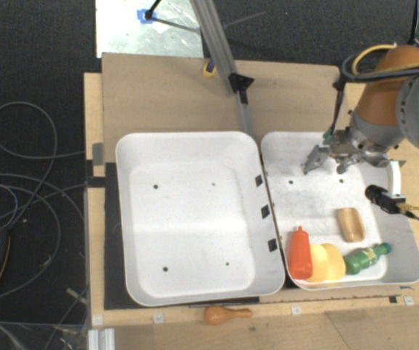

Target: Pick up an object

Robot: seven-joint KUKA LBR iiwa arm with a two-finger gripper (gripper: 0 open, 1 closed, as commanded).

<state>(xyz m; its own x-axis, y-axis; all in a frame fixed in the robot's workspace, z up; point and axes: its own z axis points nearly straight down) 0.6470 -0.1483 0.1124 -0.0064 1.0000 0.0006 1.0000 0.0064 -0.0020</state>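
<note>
Four items lie below the spread, empty tool (pixel 328 162); the green bottle (pixel 366 257) points up-right.

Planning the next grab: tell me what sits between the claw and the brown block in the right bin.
Nothing visible. The claw hangs over bare bin floor, and the brown block lies apart from the bottles nearer the front wall.

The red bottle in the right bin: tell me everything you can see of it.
The red bottle looks like a plastic ketchup squeeze bottle, orange-red, with a narrow nozzle cap at its top end. It lies on its side in the right bin, near the front left corner, nozzle pointing toward the back. Its right side rests against a yellow object; its left side is close to the bin wall. The claw hangs apart from it, over the back of the same bin.
</note>
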